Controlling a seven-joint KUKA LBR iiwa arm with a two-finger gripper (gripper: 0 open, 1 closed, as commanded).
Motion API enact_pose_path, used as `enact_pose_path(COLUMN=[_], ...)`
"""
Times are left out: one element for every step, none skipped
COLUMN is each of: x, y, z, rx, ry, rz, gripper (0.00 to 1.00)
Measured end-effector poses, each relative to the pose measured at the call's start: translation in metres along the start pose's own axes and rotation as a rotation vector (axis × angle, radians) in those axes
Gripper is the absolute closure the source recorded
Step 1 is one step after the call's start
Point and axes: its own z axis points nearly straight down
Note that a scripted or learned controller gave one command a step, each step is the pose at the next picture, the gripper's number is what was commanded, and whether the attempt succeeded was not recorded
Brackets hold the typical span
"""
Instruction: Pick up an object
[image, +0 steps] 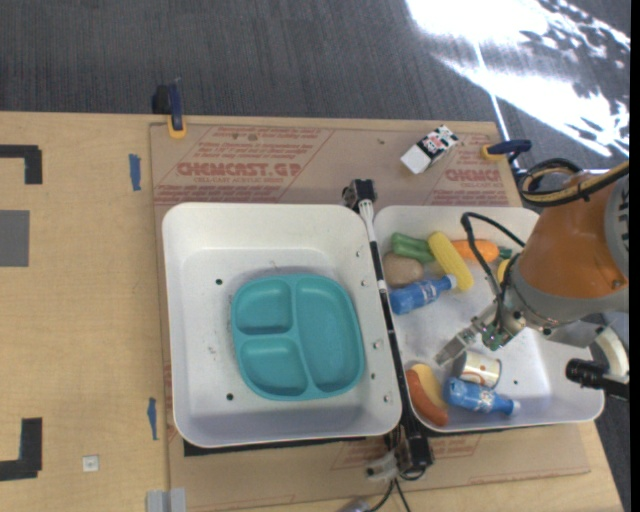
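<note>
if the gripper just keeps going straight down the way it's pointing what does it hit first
Most likely the small silver metal can, lying just below the gripper in the right white bin. Depth is unclear from this slanted view, so it could meet the bin floor beside it.

A single fixed camera looks down at a slant from above the worktop (80, 300). It takes in both white bins (190, 250) side by side, and the floor (300, 50) beyond the far edge.
</note>
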Motion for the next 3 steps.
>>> enact_pose_path(x=[0.022,0.0219,0.0187], y=[-0.0162,-0.0163,-0.0178], z=[0.0295,0.0296,0.0293], rx=[-0.005,-0.005,-0.005], ry=[-0.004,-0.004,-0.007], rz=[0.004,0.004,-0.408], gripper=[0.0,0.0,0.0])
